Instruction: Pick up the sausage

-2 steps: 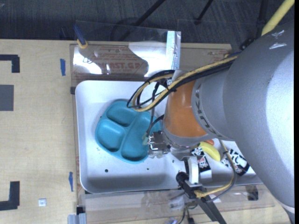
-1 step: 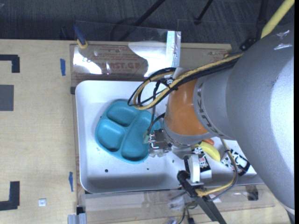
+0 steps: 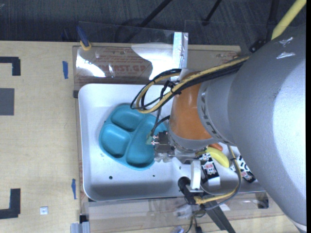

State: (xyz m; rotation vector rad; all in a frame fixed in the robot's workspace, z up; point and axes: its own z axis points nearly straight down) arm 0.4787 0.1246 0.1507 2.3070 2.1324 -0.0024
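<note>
Camera view is showing the arm [image 3: 252, 110] reaching over the white bin [image 3: 92, 130] beside a blue divided tray [image 3: 127, 136]; it should be locating the sausage before descending

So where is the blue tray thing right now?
The blue tray lies in the left white bin, near its middle, just left of the arm's orange band.

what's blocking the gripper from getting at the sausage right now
I cannot tell. No sausage can be made out; the arm covers the right part of the left bin and most of the other bin. Visible near the wrist are a blue divided tray and a yellow banana-like item.
</note>
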